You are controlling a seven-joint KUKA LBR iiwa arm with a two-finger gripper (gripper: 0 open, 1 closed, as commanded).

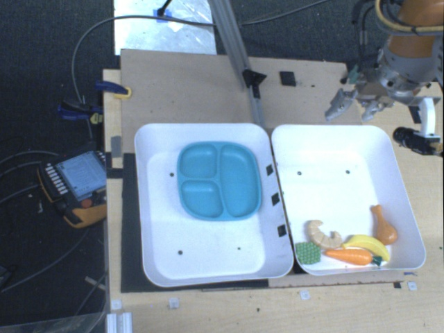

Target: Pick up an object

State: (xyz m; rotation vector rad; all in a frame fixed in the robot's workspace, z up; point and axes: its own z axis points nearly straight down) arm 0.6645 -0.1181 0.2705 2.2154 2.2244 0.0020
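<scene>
Gripper (pixel 352 107) seen above far edge of right bin (pixel 333 158), fingers spread apart, nothing held between them; toy food clustered at near corner of that bin: carrot (pixel 349 257), banana (pixel 366 243), drumstick (pixel 383 225), tan piece (pixel 323 235), green piece (pixel 308 252); blue divided plate (pixel 219 180) lies in left bin (pixel 159 207); task judged barely begun; descent, grasp, lift all left.

White bins (pixel 208 272) — a blue divided plate (pixel 219 180) in one; orange carrot (pixel 349 257), yellow banana (pixel 368 243), green piece (pixel 308 252) in the other — on a tan desk (pixel 180 89).
</scene>
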